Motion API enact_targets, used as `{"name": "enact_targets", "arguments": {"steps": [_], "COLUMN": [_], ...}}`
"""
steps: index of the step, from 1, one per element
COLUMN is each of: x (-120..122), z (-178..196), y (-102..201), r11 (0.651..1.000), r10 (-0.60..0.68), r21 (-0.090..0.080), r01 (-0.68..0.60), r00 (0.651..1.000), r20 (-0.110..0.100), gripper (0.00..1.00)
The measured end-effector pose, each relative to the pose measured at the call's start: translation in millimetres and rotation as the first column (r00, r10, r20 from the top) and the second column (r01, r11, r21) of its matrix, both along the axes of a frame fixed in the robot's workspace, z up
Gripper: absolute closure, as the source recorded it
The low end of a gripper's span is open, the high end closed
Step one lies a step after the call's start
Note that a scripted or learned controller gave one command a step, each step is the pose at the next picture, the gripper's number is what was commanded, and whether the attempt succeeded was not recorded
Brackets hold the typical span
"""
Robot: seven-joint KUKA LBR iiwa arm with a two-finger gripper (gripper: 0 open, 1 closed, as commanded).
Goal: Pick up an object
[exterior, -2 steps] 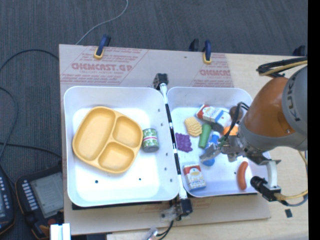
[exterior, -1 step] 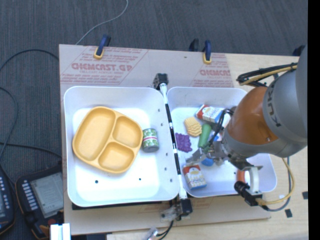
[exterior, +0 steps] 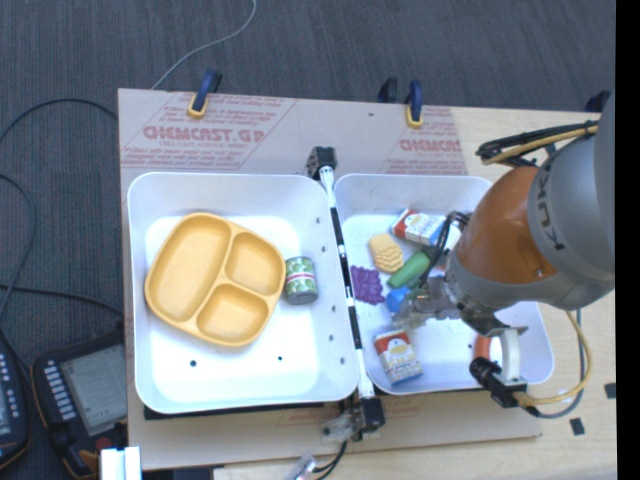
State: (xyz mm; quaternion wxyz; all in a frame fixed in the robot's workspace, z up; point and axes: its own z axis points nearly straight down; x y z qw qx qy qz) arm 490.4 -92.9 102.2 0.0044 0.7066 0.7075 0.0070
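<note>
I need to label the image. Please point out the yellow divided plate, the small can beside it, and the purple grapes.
yellow divided plate point(exterior: 190, 258), camera view, floor of its largest compartment
small can point(exterior: 300, 279), camera view, green label
purple grapes point(exterior: 367, 285), camera view, middle of bunch

Arm point(exterior: 530, 233) bent low, claw point(exterior: 418, 303) pointing left

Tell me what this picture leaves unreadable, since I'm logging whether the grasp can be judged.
- The claw: the arm's orange band hides its tips in the camera view, so its state is unclear.
- The green object and blue object: partly under the arm, shapes incomplete.
- The labels on the small can and red-and-white carton: too small to read.
</note>
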Motion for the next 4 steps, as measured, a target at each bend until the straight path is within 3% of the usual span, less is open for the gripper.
{"name": "enact_targets", "arguments": {"steps": [1,2,3,4], "x": [0,-4,-2,-3], "z": [0,-15,-4,-4], "y": [0,-1,-2,-2], "r11": [1.0,1.0,1.0,1.0], "r10": [0.0,0.0,-0.001,0.0], "r21": [0.001,-0.004,-0.004,-0.004], "r01": [0.0,0.0,0.001,0.0], "r00": [1.0,1.0,1.0,1.0], "r20": [-0.001,-0.01,-0.007,-0.007], "gripper": [0.0,0.0,1.0,0.0]}}
